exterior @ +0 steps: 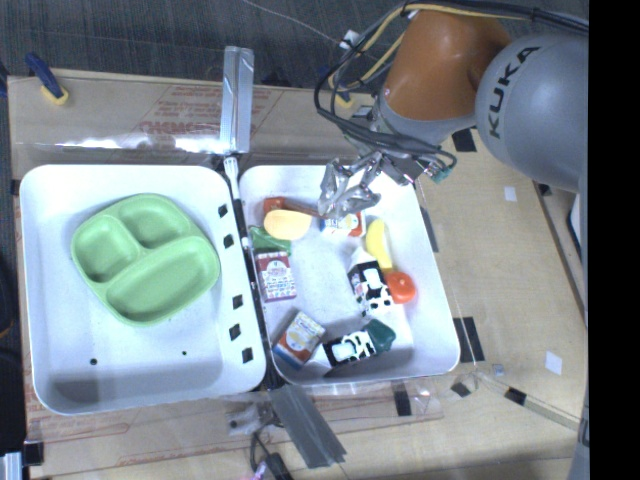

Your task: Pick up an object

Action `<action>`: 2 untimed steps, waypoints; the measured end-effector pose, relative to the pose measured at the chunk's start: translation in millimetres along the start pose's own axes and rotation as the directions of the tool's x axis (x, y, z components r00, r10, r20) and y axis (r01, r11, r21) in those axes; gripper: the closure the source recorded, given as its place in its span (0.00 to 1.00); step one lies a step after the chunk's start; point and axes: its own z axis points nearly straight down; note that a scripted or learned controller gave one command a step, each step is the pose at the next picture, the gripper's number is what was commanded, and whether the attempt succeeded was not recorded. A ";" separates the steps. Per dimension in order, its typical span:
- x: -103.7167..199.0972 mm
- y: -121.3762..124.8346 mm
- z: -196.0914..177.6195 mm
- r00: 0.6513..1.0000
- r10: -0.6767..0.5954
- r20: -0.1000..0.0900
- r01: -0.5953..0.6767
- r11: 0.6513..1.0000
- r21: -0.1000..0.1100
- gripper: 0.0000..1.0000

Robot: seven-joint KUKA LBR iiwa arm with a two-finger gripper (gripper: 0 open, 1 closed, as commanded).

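My gripper hangs over the far middle of the right bin, on the grey arm with the orange band. Just below its tip lies a small white and red item, partly hidden by it. To its left is a yellow-orange piece of food with a red piece behind it. A yellow banana lies to the right of the tip. Nothing shows as held.
The right bin also holds a red packet, a small carton, two cow-patterned items, an orange-red ball and green pieces. A green divided plate lies in the left bin.
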 end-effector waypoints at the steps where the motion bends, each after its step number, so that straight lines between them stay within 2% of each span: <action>1: 37.2 -41.3 -19.1 0.946 -0.324 0.001 0.324 0.946 0.003 1.00; 2: 65.6 -50.6 8.6 0.859 -0.512 0.000 0.512 0.859 -0.004 1.00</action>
